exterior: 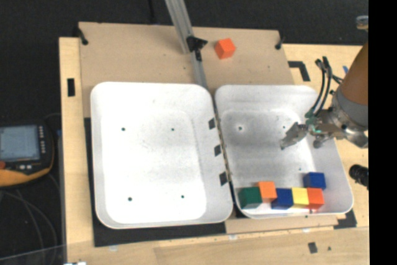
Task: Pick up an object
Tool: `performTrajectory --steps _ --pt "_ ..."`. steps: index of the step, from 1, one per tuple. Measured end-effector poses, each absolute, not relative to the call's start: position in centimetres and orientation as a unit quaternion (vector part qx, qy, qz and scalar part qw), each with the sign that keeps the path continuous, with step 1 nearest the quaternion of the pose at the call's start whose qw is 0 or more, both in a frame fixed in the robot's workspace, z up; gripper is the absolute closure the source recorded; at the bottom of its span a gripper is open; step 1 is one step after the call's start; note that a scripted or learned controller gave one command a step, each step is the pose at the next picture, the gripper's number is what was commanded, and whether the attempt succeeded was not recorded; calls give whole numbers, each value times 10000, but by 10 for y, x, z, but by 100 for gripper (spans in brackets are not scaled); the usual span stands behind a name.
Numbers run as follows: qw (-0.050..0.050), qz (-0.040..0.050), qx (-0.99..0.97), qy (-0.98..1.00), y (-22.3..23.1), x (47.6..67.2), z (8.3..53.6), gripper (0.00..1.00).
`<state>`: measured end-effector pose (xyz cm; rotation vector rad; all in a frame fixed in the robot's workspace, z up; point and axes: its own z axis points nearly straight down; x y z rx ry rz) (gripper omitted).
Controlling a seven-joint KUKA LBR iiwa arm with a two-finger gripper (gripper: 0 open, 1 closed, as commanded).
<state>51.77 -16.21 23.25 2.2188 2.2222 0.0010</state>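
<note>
Blocks number seven: six sit in the right bin along its near edge, namely green, two orange, two blue and one yellow. A seventh, orange block, lies on the worktop behind the bins. Spread and holding nothing, the pincer hangs over the right bin.

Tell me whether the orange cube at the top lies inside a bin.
No, the orange cube sits on the brown board behind both bins.

- One fixed camera looks down from above at a slant on the desk.
- It is far enough back to take in both white bins: left bin and right bin.
- The arm enters from the right.
</note>
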Motion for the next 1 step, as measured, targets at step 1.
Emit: performTrajectory --steps 1 --pt "22 -7 7077 7065 -210 584 179 0"
